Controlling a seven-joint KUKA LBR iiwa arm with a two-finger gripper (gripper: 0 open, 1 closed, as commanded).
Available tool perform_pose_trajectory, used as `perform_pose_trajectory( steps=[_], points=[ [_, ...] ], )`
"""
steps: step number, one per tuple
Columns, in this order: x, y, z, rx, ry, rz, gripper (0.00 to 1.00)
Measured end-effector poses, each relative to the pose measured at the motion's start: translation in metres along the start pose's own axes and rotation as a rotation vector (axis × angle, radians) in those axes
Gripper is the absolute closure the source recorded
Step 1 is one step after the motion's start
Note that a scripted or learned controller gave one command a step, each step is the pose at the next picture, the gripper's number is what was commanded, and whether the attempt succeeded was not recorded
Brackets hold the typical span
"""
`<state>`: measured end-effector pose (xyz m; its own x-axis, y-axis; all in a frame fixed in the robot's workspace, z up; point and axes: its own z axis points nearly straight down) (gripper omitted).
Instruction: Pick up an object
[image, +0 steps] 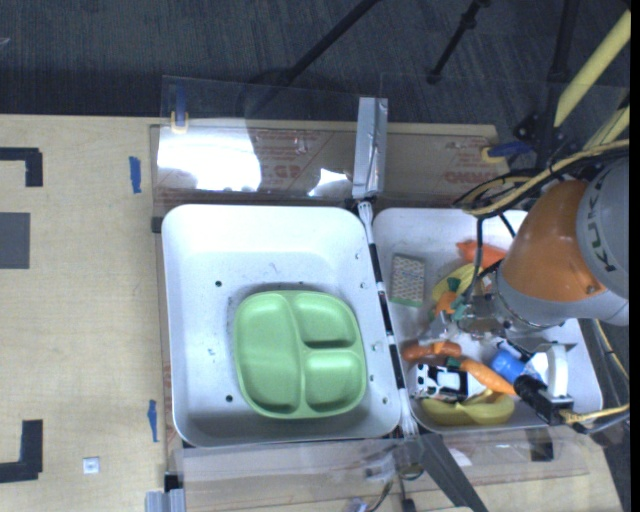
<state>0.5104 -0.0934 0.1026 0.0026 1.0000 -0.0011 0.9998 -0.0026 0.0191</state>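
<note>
The pale wooden desk (80, 300) carries two shallow white bins side by side. The left bin (200, 260) holds a single thing: a green divided plate (298, 350), lying flat near the middle of the bin towards its near edge, with three compartments facing up. The right bin (400, 235) is crowded, and the grey arm (550, 250) with its orange band reaches in over it from the right, covering much of the bin's right half.

The tool (458, 316) sits low over the middle of the right bin, among the clutter. I cannot tell whether it is spread or pressed together, and nothing can be seen gripped in it.

The things to pick from are in that bin. A yellow banana-shaped piece (465, 412) curves along the near wall. A grey mesh pad (407, 278) lies flat by the left wall, apart from the rest. An orange carrot-like piece (487, 376) lies slantwise just above the yellow one, and beside it on the left is a black-and-white patched piece (440, 380). A small blue piece (507, 363) lies just beside the carrot's right end. Further back, a yellow-green lump (455, 282) and an orange scrap (474, 250) sit close to the arm — too jumbled to name.
</note>
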Motion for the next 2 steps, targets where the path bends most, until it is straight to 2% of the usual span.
perform_pose_trajectory(
  steps=[1, 2],
  points=[
    [0.001, 0.001, -0.009, -0.001, 0.001, 0.001, 1.00],
    [0.052, 0.055, -0.149, 0.021, -0.001, 0.073, 1.00]
  ],
)
